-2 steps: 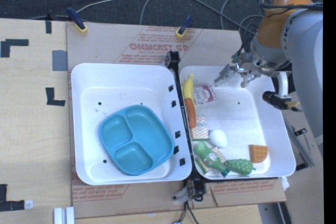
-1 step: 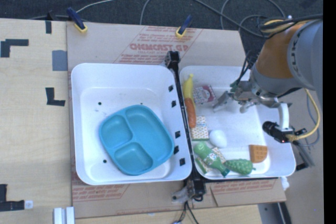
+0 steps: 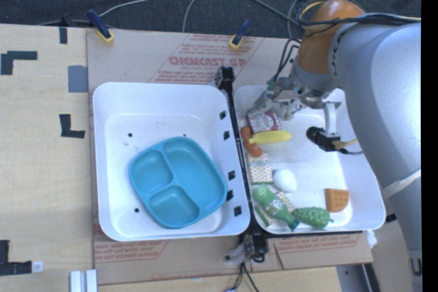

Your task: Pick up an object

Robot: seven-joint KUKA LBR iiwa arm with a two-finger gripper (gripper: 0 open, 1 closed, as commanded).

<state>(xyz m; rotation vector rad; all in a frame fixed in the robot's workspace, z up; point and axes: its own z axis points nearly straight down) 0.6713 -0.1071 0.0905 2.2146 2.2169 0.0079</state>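
No object is lifted yet; pincer (image 3: 274, 100) is positioned over red packet (image 3: 263, 122), upper right; finger state undeterminable.

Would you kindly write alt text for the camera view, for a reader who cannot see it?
A grey arm's gripper hangs over the right bin, above a yellow banana, white egg and other toy foods. The left bin holds a blue divided plate.
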